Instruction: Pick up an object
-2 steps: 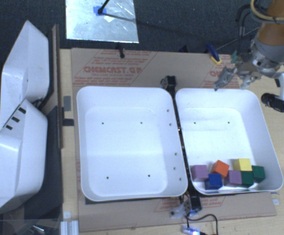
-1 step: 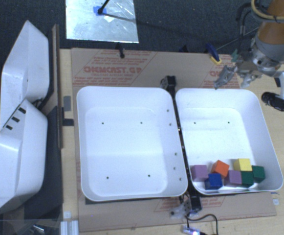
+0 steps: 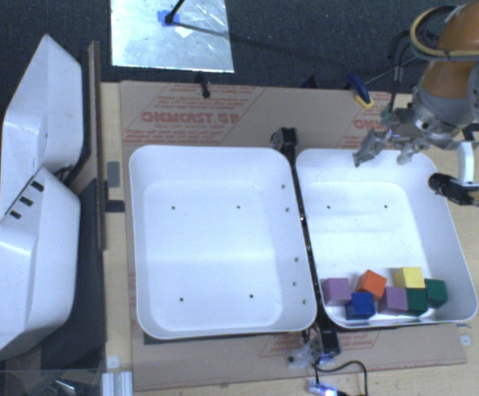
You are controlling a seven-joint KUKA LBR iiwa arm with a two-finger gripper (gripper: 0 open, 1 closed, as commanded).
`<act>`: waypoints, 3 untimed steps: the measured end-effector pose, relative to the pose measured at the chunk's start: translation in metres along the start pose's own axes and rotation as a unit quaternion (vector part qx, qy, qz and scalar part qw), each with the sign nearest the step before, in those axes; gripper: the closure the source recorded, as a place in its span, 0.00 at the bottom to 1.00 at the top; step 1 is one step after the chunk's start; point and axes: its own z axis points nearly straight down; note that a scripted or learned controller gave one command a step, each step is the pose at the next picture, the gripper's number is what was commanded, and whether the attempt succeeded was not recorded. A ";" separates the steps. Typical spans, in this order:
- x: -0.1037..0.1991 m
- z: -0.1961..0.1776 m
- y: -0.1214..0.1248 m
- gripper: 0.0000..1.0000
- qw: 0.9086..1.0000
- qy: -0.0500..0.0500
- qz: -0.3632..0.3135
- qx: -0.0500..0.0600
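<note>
Camera view, near to far. At the near edge of the right bin point(image 3: 449, 221), a cluster of small blocks lies packed together: a blue block point(image 3: 360, 304) nearest, a purple block point(image 3: 335, 289) to its left, an orange block point(image 3: 372, 283) behind it, a mauve block point(image 3: 396, 299) beside it, then a green block point(image 3: 426, 295) toward the bin's near right corner and a yellow block point(image 3: 410, 277) just behind the green one. The blocks touch or nearly touch one another. The left bin point(image 3: 152, 221) sits alongside, the two rims meeting along a dark clamp strip point(image 3: 303, 221). Both bins rest on a cardboard sheet point(image 3: 198, 114). At the far rim of the right bin, well apart from the blocks, hangs the gripper point(image 3: 385, 148), its two fingers spread apart with nothing between them. Above it, the arm's orange band point(image 3: 472, 27). Beyond the cardboard lies a shiny foil-like sheet point(image 3: 171, 23); spare white bins point(image 3: 37, 213) lean at far left
</note>
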 end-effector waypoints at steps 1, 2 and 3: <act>0.000 0.042 -0.004 0.00 1.000 0.000 0.000 -0.001; -0.009 0.089 -0.008 0.00 1.000 0.000 0.000 0.000; -0.009 0.076 -0.006 1.00 1.000 0.000 0.000 -0.003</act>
